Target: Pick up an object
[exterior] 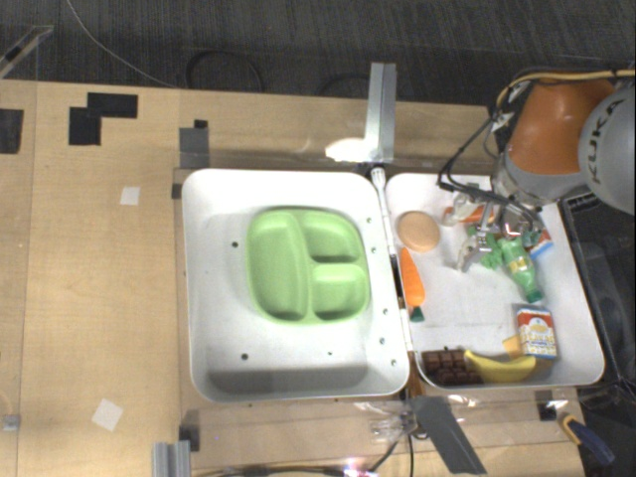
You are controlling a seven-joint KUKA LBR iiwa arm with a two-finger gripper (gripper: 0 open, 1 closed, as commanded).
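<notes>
My gripper [484, 243] hangs in the upper right of the frame, fingers seemingly open, and the green bottle [519, 266] lies just right of it, long axis running down-right

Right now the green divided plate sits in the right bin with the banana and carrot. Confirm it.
Not quite. The camera view shows the green divided plate in the left bin, alone. The banana and carrot do lie in the right bin.

Single fixed camera overhead, slanted down, both bins [298, 192] framed.
</notes>
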